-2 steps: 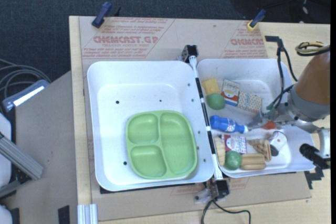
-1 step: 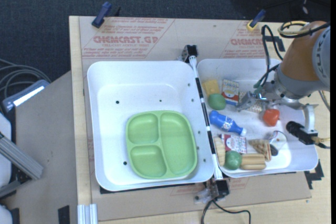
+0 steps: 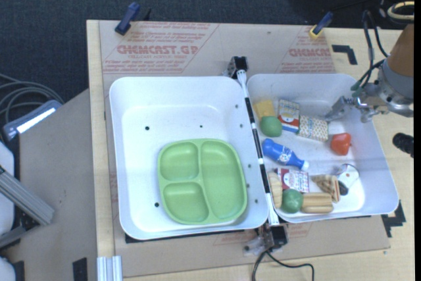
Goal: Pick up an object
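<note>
Left to right across the surface [image 3: 99, 141]: the left bin [image 3: 131, 102] is seen to hold a green divided plate [image 3: 201, 181], its long axis running roughly across the bin. Between the two bins a dark clamp strip [image 3: 253, 135] is seen. The right bin [image 3: 378, 174] carries the candidate objects: a yellow block [image 3: 264, 108] with a green ball [image 3: 270, 126] just below it, a blue-and-white bottle [image 3: 284, 155] lying aslant with its long axis running from upper left to lower right, a small carton [image 3: 288, 115], a patterned packet [image 3: 314, 129], a red piece [image 3: 340, 143], and, near the front wall, a second green ball [image 3: 292, 201] beside a bread-like roll [image 3: 316, 205]. The jaws [image 3: 346, 108] are placed at the far right of this bin, above its back corner; whether they are released or clenched cannot be told, and nothing is seen between them. The nearest things, the red piece and the patterned packet, lie just below and to the left of the jaws. On the sheet behind the bins, "CHEMCAST GP" is printed in red; the labels on the objects are too small to be read.
</note>
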